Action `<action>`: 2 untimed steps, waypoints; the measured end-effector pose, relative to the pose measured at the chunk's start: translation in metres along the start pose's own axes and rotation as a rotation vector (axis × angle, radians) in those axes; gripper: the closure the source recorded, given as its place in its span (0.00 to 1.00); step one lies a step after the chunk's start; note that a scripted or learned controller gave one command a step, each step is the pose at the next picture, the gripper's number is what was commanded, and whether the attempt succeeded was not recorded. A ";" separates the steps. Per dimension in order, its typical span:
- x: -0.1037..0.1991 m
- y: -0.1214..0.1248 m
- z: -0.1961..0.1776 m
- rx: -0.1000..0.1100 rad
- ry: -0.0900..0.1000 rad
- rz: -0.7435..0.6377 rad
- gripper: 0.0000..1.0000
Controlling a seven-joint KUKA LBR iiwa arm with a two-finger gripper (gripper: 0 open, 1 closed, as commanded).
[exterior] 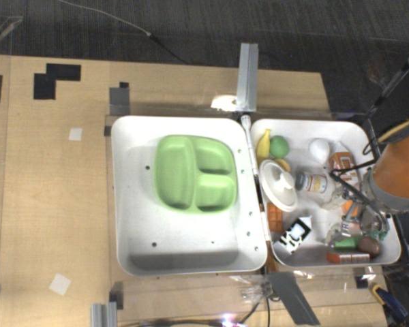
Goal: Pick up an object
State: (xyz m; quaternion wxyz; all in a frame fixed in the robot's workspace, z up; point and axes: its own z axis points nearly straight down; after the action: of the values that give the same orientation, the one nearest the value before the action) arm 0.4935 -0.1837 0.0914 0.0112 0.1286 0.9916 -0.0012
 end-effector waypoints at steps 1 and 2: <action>0.001 0.003 0.000 0.004 -0.002 -0.060 0.00; 0.002 0.007 0.000 0.004 -0.001 -0.048 0.00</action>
State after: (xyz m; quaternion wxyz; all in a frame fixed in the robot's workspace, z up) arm 0.4930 -0.1759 0.0917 0.0117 0.1046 0.9944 -0.0035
